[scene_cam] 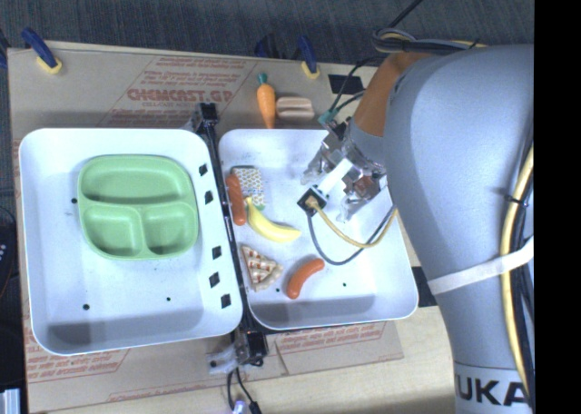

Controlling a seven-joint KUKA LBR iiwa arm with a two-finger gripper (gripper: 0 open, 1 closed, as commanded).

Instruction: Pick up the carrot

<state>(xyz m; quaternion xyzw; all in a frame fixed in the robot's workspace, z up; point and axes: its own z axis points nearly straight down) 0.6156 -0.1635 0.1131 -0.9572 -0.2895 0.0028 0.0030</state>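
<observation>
- nearest you, at the front of the right bin, a sausage lies beside a waffle piece; neither matters to your task.
- a little further in, a banana sits by a second sausage and a patterned block along the bin's left wall.
- the left bin bears a green divided tray.
- the gripper hangs over the middle of the right bin, to the right of the banana, with cables looped below it. you can't tell from this angle whether it is spread or closed, and nothing shows in it.
- furthest back, the carrot lies outside both bins on the cardboard, just beyond the right bin's far rim, beside a small tan block.
- so, as you can judge it, the pick is not yet done: the carrot is untouched and well apart from the gripper. what is left is the reach past the far rim, the grasp and the lift.
</observation>
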